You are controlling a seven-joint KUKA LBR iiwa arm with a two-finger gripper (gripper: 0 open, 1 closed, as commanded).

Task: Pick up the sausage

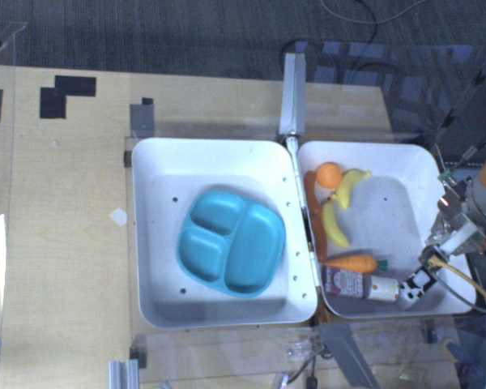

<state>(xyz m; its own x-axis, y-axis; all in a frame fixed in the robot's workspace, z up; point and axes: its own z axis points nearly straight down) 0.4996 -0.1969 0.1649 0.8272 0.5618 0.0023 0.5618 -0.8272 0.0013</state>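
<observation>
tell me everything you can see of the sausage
The sausage is a long, thin, reddish-brown link with a smooth, toy-like look. It lies flat along the left wall of the right bin, running lengthwise away from the camera. The orange sits at its far end, the banana lies beside it, and the carrot crosses near its near end. Nothing grips it.

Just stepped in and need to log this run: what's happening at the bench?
A grey robot arm reaches in from the right, its pincer low over the near right part of the right bin. The sausage it should pick up lies untouched along that bin's left wall, beside a banana, an orange, a carrot and a bottle. A blue divided plate sits in the left bin.
</observation>
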